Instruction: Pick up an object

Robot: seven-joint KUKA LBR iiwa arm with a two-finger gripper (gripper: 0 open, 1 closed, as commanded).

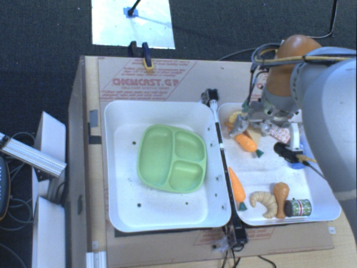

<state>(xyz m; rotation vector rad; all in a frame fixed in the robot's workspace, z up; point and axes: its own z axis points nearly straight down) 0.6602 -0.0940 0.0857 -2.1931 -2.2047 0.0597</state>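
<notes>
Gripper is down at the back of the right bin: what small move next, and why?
Probably a short straight lift to test the grasp. The gripper sits low among the toys at the right bin's far end, beside a carrot, and whether anything sits between its fingers is hidden from here.

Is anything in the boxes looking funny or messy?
One carrot leans up against the wall of the right bin beside the divider, not flat. The green plate sits slightly turned in the left bin.

The bench (167,74) bears two white bins (120,205) side by side.
</notes>
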